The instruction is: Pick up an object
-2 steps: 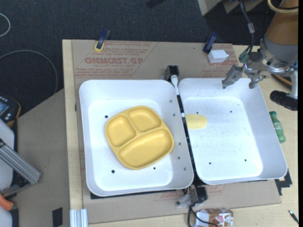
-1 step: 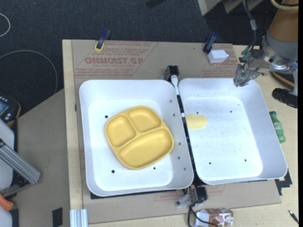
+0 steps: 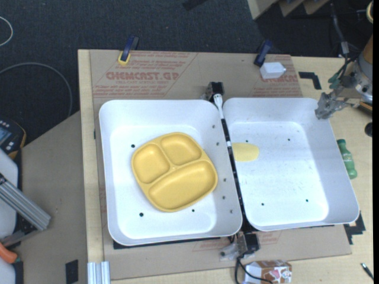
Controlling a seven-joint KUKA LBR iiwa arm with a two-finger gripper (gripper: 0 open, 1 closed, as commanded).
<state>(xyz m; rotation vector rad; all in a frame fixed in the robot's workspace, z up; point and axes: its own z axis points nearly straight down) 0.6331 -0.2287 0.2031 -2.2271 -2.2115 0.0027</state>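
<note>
A yellow divided plate [image 3: 173, 170] lies in the middle of the left bin [image 3: 112, 158]. A small pale yellow object [image 3: 245, 152] rests in the right bin [image 3: 308, 176], close against its left wall. My gripper [image 3: 327, 106] hangs over the far right corner of the right bin, well apart from both yellow things. Nothing shows beneath it. The grey arm [image 3: 358, 81] reaches in from the right edge.
A green object [image 3: 347, 158] lies on the bench just outside the right bin's right rim. A small white block [image 3: 272, 70] sits behind the bins. Clamps [image 3: 126, 51] hold the cardboard at the back. Cables and a black clip [image 3: 215, 90] sit between the bins.
</note>
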